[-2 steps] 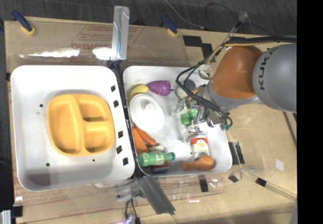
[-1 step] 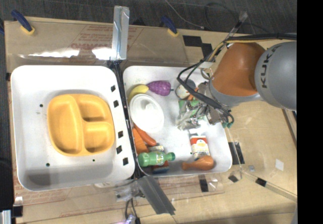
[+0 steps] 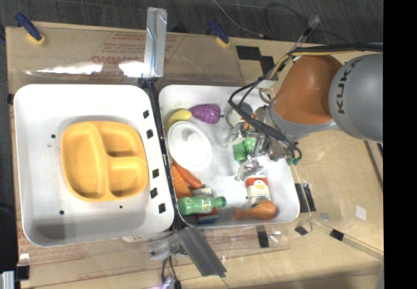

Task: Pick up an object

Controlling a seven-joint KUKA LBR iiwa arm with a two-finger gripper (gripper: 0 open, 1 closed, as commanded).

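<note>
1. Hand (image 3: 251,154) lowered into the right bin (image 3: 287,180), wrist wrapped in cables; whether spread or pinching, cannot tell.
2. Right at the hand: a small green object (image 3: 244,148), touching or just under it; grip unconfirmed.
3. Just below the hand: a red-labelled bottle (image 3: 258,189), then an orange drumstick-shaped toy (image 3: 255,212).
4. Left of the hand: white bowl (image 3: 189,143), purple grapes (image 3: 207,112), yellow piece (image 3: 178,116), carrot (image 3: 184,178), green bottle (image 3: 201,204).
5. Far left: yellow divided tray (image 3: 104,159) in the left bin (image 3: 32,151).
</note>
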